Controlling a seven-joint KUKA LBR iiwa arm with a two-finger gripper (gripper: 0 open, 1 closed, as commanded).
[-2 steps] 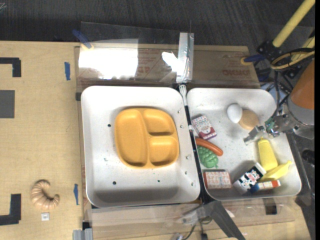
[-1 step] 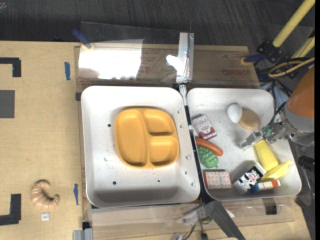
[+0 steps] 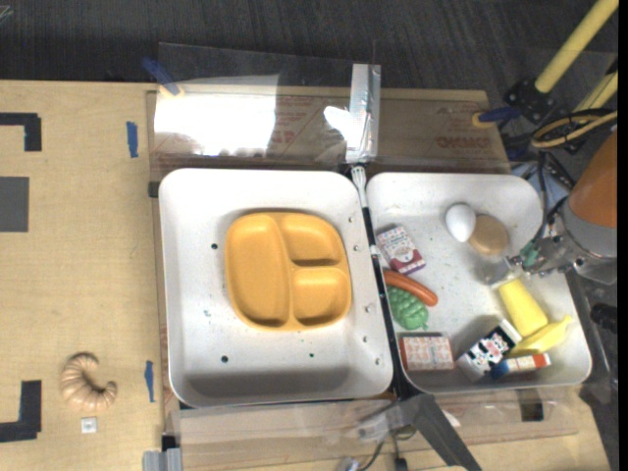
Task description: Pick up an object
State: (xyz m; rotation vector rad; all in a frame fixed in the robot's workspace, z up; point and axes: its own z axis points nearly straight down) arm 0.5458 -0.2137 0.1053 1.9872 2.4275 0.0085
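The right bin [image 3: 432, 189] holds several small objects. A white egg [image 3: 459, 221] lies beside a tan round piece [image 3: 490, 235]. A red and white packet [image 3: 400, 248], an orange sausage [image 3: 411, 287] and a green toy [image 3: 408, 310] sit near the bin's left wall. A printed box [image 3: 426, 350], a black and white carton [image 3: 488, 351], a yellow block [image 3: 522, 306] and a banana [image 3: 546, 336] lie along the front. My gripper [image 3: 533, 257] hangs at the bin's right side, just above the yellow block and right of the tan piece.
The left bin [image 3: 186, 263] holds a yellow divided plate [image 3: 288, 268]. A tan curled toy [image 3: 88, 381] lies on the bench at the far left. A clear panel [image 3: 255, 116] stands behind the bins. Cables and a yellow pole [image 3: 579, 37] crowd the right rear.
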